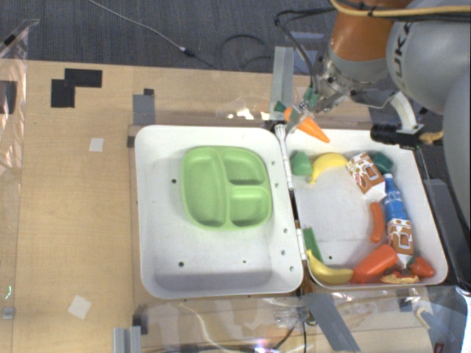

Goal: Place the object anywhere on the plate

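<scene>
**Carrot in the air, plate not yet reached**

The gripper (305, 112) hangs at the far edge of the right bin (434, 226), close to the wall that divides the two bins. Just beside its tip is an orange carrot (313, 129), tilted, with its thick end toward the gripper and its point aimed into the right bin. The carrot seems to sit above the bin's far rim rather than on the floor of the bin, so it is probably gripped and lifted, but the fingers are small and tangled with cables here and I cannot tell how wide they stand or whether they truly clamp the carrot.

Below the carrot, in the right bin, lie a green piece with a yellow banana (327, 165), a small patterned carton (365, 172), a blue bottle (394, 201), a second banana (327, 271) at the near edge, and several red and orange toy foods in the near corner.

The left bin (158, 197) holds the green plate (224, 187), a divided one with three compartments, lying flat near the middle. Nothing rests on it.

As a judgement: the picking stage looks about done, if the hold is real. What is left is the carry across the dividing wall to the left, the lowering over any compartment of the plate, and the release. The carrot is well apart from the plate.
</scene>
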